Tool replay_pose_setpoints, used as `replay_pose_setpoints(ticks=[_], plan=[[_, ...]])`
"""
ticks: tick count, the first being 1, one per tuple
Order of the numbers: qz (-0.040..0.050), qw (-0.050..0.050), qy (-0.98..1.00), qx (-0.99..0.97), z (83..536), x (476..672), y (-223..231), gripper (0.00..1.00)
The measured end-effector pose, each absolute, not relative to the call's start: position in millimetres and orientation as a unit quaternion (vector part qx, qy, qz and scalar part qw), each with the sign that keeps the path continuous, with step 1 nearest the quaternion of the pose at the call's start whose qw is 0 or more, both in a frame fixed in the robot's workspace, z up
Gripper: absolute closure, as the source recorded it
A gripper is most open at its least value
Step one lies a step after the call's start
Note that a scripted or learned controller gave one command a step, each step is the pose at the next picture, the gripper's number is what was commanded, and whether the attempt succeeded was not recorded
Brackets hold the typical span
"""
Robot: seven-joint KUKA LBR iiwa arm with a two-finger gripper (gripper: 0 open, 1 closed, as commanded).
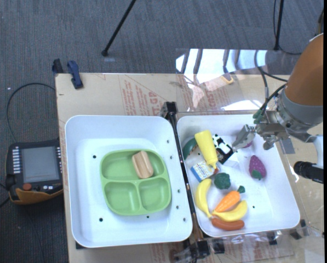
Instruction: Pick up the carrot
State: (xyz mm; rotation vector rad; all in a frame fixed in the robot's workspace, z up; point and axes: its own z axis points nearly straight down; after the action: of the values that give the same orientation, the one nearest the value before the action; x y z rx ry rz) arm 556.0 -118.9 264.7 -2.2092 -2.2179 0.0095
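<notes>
My gripper (257, 137) hangs over the upper part of the right bin (286, 199), reaching in from the right under my grey wrist and the orange band of my arm (308, 75). Its two fingers stand apart, with bare white bin floor showing between them, so it is open and holds nothing. The carrot (229, 200) lies well below my gripper and a little to its left, in the lower half of the same bin, tilted with its green top pointing up toward me. It rests against the yellow banana (202, 196), which curves along its left side, and another yellow piece (232, 210) sits just under it, with an orange-red hot dog (227, 224) beneath that near the bin's lower wall. A small green broccoli (222, 180) sits between my gripper and the carrot, just above the carrot's leafy end. Directly below my right finger lies a purple eggplant (257, 166), apart from the carrot. To my left are a yellow bottle (206, 147), a black-and-white item (223, 147) beside it that I cannot identify, and a small blue-and-white carton (201, 171). Farther left, the other bin (81, 201) carries a green divided plate (135, 197) with a bun-like piece (142, 164) in its top compartment.
</notes>
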Motion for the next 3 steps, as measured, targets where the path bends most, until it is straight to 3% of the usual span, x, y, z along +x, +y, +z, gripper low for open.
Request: replay_pose_setpoints(ticks=[1, 2, 3], plan=[[0.0063, 0.011, -0.696, -0.718, 170.6, 495.1, -130.6, 0.0], [0.0027, 0.007, -0.647, -0.763, 83.5, 485.4, -121.8, 0.0], [0.0055, 0.013, -0.644, -0.765, 88.8, 483.5, -121.9, 1.0]])
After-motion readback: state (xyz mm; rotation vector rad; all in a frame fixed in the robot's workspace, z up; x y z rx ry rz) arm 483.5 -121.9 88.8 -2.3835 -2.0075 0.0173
